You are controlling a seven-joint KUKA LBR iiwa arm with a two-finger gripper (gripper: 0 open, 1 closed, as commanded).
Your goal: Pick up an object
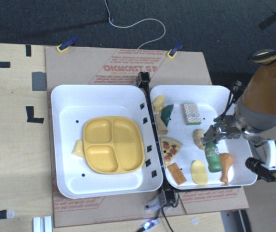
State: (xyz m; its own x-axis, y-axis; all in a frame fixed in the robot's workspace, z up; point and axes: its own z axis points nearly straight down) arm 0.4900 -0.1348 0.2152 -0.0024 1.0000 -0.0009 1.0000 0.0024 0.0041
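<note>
The pincer (211,138), grip unclear, hovered over the right shallow white bin (215,92), just above a green plastic bottle (213,158). An orange drumstick (226,166), yellow lemon (199,171) and tan mushroom (199,137) crowded close.

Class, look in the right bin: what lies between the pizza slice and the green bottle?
In the camera view, a pale yellow rounded piece lies low between the pizza slice and the green bottle; the rest is bare bin floor.

Arm (266,98): fat grey body, wide orange band above wrist, black cable along its side; gripper (210,140) metallic grey, blurry, maybe dark fittings.
</note>
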